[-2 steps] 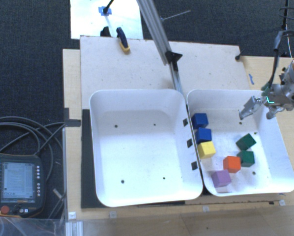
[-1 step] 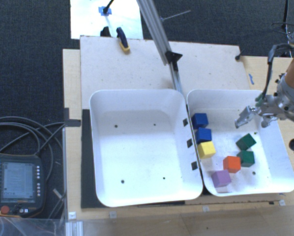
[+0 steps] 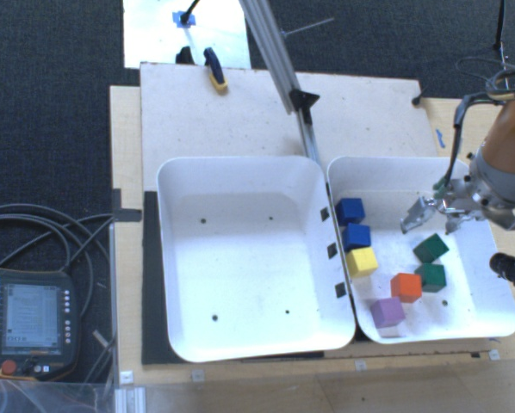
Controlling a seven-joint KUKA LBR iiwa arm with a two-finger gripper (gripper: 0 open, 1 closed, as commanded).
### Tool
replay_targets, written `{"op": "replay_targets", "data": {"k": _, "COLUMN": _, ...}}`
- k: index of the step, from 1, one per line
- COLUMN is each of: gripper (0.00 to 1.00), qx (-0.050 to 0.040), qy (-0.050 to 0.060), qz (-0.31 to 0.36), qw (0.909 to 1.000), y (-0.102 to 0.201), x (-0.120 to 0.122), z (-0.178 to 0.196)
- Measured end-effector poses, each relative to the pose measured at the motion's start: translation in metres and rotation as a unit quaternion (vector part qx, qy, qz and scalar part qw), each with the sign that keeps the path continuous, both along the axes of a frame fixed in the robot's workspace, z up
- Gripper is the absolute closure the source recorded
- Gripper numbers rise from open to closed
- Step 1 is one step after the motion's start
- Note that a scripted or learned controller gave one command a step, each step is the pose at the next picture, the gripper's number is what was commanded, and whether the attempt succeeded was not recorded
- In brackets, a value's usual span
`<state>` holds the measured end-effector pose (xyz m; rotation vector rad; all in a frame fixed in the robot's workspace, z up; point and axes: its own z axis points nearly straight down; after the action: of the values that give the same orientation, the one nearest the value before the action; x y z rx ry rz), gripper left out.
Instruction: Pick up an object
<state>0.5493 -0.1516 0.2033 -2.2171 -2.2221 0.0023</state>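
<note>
Nearest, a purple block (image 3: pixel 387 311) sits in the right bin (image 3: pixel 499 312) among small, light-looking rigid cubes best pinched across flat opposite faces, while the gripper (image 3: pixel 431 213) hovers farther back, fingers apart, clamped on nothing.

blocks (image 3: pixel 387 274) in right bin (image 3: pixel 490 321) | left bin (image 3: pixel 176 231) beside it | pendant (image 3: pixel 29 321) far left

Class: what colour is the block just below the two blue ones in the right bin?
Yellow, seen in the camera view.
</note>
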Motion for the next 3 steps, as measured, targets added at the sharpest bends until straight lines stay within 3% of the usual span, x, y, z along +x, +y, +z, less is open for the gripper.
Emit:
{"op": "replay_targets", "data": {"k": 1, "gripper": 0.0, "qx": 0.0006, "qy": 0.001, "qz": 0.0, "qw": 1.0, "y": 0.01, "x": -0.004, "z": -0.049}}
{"op": "replay_targets", "data": {"k": 2, "gripper": 1.0, "qx": -0.0011, "qy": -0.004, "qz": 0.001, "qw": 1.0, "y": 0.008, "x": -0.002, "z": -0.035}}
{"op": "replay_targets", "data": {"k": 3, "gripper": 1.0, "qx": -0.0014, "qy": -0.006, "qz": 0.002, "qw": 1.0, "y": 0.014, "x": 0.008, "z": 0.022}}
